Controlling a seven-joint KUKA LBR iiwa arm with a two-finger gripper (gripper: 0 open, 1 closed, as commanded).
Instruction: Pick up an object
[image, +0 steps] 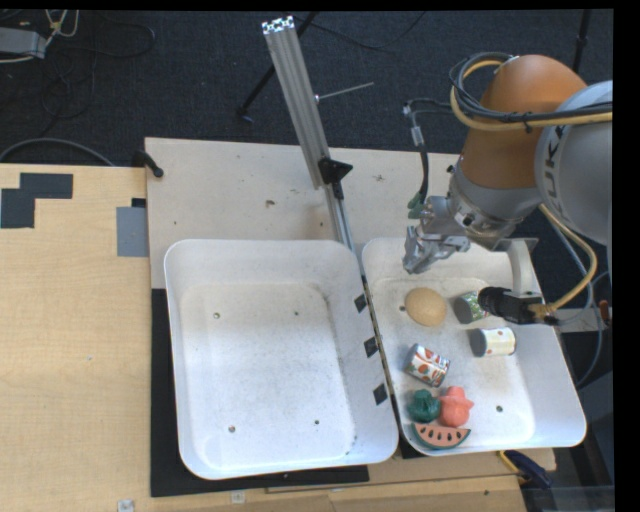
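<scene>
Two shallow white bins (200, 262) are carried by the desk; the claw (420, 252), state untellable, should be centred over the tan egg-shaped object (425, 306) near the right bin's far edge before descending

The bench (240, 190) is a pale board with a few dark marks. Two shallow white bins sit on it side by side, their inner rims touching. The left bin (190, 265) lies on a black mat (158, 400). The right bin (560, 420) reaches the bench's near edge. A slanted aluminium rail (305, 110) rises from between the bins. A light wooden surface (70, 360) adjoins the bench's left side.
</scene>
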